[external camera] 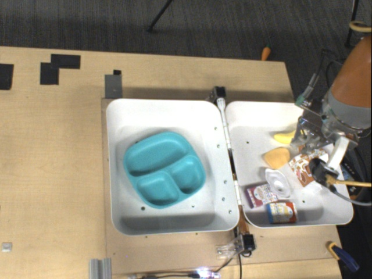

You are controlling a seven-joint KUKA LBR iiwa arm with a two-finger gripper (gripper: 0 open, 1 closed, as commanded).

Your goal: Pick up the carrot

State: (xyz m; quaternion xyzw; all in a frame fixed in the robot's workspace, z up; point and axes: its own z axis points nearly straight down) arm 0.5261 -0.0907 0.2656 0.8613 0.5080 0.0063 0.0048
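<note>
A divided plate (165, 168) lies in the left bin (116, 156); packets (268, 193) in the right bin (256, 116).

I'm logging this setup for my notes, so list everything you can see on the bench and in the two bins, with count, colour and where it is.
Bench: one, light wood, under both bins.
White bins: two, side by side; left bin, right bin.
Divided plate: one, teal, three compartments, in the left bin.
Yellow item: one, near the right bin's far side, by the gripper.
Orange-yellow wedge: one, middle of the right bin; cannot tell what it is.
Small clear cup: one, whitish, in front of the wedge.
Purple packet: one, near the right bin's front left.
Can: one, blue and yellow label, at the right bin's front.
Red-and-white wrapper: one, right bin, below the gripper.
Arm: one, grey with orange band, from the right.
Gripper: one, over the right bin.
</note>
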